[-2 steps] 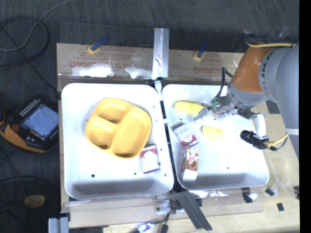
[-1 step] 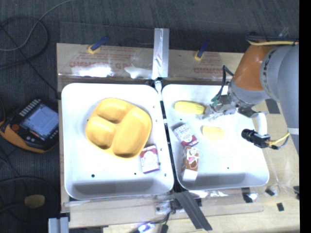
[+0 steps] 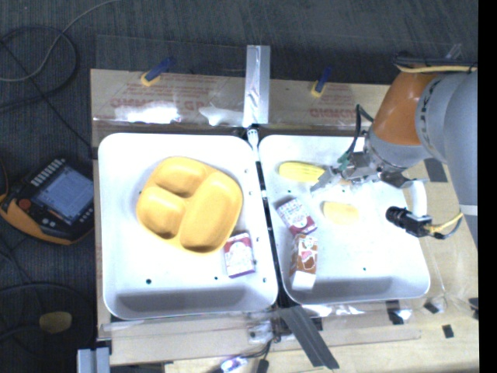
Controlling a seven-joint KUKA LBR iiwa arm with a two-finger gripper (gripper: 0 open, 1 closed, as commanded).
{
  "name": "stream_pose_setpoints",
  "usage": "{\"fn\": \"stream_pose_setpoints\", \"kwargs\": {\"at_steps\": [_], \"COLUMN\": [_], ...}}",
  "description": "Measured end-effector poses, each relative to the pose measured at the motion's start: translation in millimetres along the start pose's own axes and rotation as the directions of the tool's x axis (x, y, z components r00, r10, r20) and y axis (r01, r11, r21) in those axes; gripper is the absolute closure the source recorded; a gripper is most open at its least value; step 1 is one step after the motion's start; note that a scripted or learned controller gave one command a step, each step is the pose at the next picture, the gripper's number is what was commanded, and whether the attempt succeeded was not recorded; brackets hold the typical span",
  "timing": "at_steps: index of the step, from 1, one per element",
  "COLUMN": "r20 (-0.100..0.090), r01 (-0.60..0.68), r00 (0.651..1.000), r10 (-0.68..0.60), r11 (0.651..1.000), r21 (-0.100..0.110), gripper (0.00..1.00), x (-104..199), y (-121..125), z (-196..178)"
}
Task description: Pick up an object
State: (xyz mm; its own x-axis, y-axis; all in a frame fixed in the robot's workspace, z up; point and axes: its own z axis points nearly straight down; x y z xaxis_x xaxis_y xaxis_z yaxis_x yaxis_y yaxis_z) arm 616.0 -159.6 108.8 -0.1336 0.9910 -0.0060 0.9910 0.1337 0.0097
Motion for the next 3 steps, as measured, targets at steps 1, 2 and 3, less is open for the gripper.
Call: {"fn": "stream_pose_setpoints", "kwargs": {"at_steps": [1, 2, 3], "r20": [-0.005, -0.004, -0.008], "r01": [-0.057, -0.106, -0.129], "r00": [0.998, 0.994, 0.992], "r10": [0.057, 0.106, 0.129], "r11": [0.998, 0.994, 0.991], "r21": [0.021, 0.016, 0.032], "gripper": [0.0, 0.0, 0.0], "x": [4, -1, -23], "y": [47, 52, 47], "z": [22, -7, 22]}}
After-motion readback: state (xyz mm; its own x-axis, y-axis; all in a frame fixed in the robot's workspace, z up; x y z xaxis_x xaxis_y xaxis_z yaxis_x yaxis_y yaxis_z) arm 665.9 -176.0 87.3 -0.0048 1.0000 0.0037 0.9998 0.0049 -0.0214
